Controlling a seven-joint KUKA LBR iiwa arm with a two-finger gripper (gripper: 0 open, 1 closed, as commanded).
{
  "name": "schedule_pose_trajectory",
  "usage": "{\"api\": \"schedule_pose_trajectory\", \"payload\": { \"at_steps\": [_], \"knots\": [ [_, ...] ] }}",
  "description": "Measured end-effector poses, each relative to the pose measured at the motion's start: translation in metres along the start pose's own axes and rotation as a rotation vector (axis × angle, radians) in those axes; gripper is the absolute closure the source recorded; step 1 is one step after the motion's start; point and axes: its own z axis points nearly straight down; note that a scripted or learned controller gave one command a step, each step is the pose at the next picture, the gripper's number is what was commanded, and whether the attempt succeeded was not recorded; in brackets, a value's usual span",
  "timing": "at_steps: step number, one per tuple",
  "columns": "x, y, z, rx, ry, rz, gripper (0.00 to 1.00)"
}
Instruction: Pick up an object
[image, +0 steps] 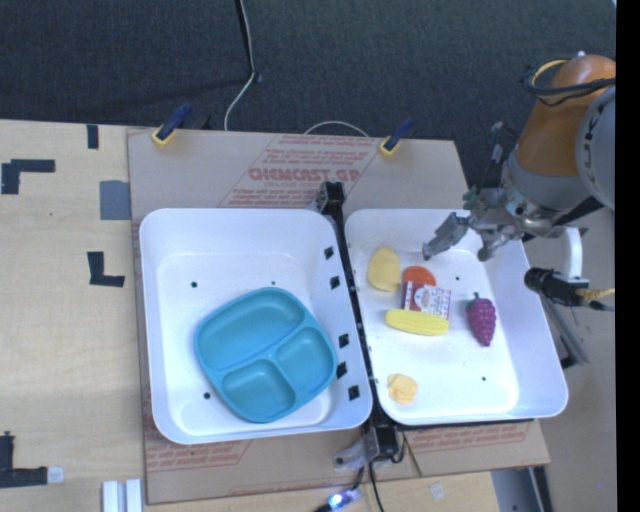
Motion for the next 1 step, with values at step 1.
{"api": "schedule_pose_trajectory", "payload": {
  "at_steps": [1],
  "knots": [
    [0.0007,0.0029,-0.0090,-0.014,-0.002,-0.004,0.00]
  ]
}}
